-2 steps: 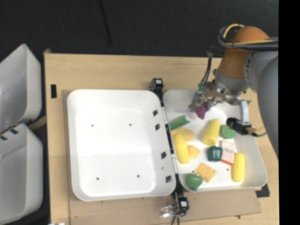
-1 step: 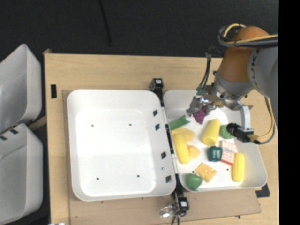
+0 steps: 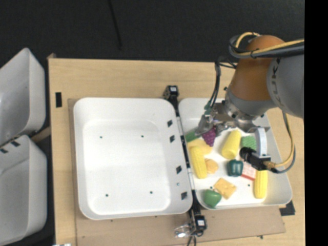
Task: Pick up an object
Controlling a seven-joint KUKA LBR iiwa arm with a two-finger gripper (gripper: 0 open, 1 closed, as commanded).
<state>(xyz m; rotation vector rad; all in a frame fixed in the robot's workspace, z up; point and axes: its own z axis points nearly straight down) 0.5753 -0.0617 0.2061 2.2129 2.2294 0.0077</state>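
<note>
Camera view: tan bench [image 3: 123, 78], dark floor; purple grape bunch [image 3: 209, 136] just below claw [image 3: 207, 123], whose grip state cannot be told.

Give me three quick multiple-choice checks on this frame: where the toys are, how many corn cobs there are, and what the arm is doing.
1. Where do the toys lie?
A. the left bin
B. the right bin
C. the bare bench

2. How many yellow corn cobs lie among them?
A. one
B. three
C. six

3. Where is the gripper?
A. low over the toys
B. over the left bin
C. off the bench

Key:
1 B: the toys are heaped in the right bin, beside the left bin.
2 B: three corn cobs show.
3 A: the gripper sits just above the purple grapes.
</note>
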